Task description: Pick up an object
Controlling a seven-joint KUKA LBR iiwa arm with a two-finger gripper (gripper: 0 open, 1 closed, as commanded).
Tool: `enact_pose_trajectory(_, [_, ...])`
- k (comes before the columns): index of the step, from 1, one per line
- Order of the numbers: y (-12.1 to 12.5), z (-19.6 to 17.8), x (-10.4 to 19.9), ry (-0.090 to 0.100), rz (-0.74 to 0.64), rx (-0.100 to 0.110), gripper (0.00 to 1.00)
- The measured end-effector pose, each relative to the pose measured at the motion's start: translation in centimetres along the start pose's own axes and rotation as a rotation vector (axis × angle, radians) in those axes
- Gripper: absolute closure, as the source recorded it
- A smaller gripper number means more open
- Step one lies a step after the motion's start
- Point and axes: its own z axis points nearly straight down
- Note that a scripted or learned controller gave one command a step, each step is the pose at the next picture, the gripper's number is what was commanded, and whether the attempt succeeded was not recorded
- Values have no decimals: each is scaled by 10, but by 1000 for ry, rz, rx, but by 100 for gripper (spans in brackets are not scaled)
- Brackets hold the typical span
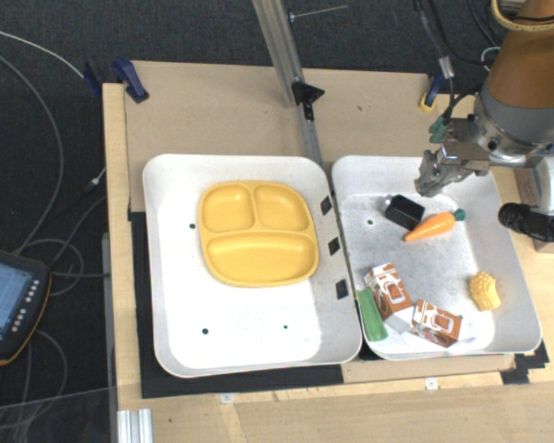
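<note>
The gripper hangs over the far part of the right bin, just beyond the carrot. Its grip state cannot be determined, and nothing is visibly held. A black block lies just left of the carrot. Nearer than the carrot lie two cartons, a green piece and a corn cob. Far left of the carrot, a yellow tray sits in the left bin.

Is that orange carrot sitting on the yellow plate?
No, the carrot lies in the right bin, while the yellow plate is in the left bin.
</note>
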Motion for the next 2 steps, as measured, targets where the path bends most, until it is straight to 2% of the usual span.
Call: enact_pose_trajectory(2, [12,3,105,3,-6,2,100])
